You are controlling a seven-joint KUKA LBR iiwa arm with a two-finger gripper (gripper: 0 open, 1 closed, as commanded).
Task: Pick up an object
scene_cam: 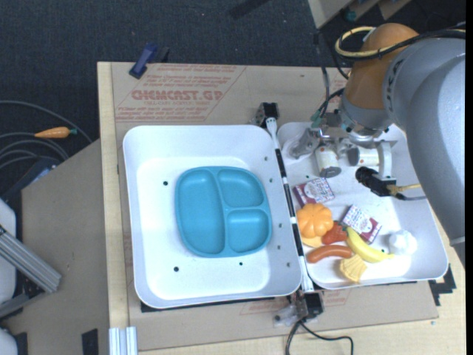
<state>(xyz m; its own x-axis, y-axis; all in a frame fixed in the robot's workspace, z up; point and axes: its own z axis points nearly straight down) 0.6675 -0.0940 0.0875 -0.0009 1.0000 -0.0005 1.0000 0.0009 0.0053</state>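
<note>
Toys crowd the near half of the right bin, and any of them could be my pick: an orange pumpkin sits against the divider, a red sausage lies just in front of it, and a banana angles across beside them with a yellow wedge touching its lower end. Two small printed packets lie flat behind that cluster, and a white lump rests near the bin's right wall. I read this bunching as loose pieces lying where they settled, since several touch or overlap.

My tool hangs over the far end of that same bin, pointing down at bare floor just behind the nearer packet, apart from the pumpkin group. From this slanted view I honestly cannot tell whether it is spread or closed, and I see nothing caught in it; a small grey cylinder under the wrist may be part of the tool rather than a toy.

The left bin carries a blue divided plate in its middle, well away from the arm. Both bins sit side by side on a cardboard sheet covering the table, clipped together along the shared edge, presumably so they don't slide while I work.
</note>
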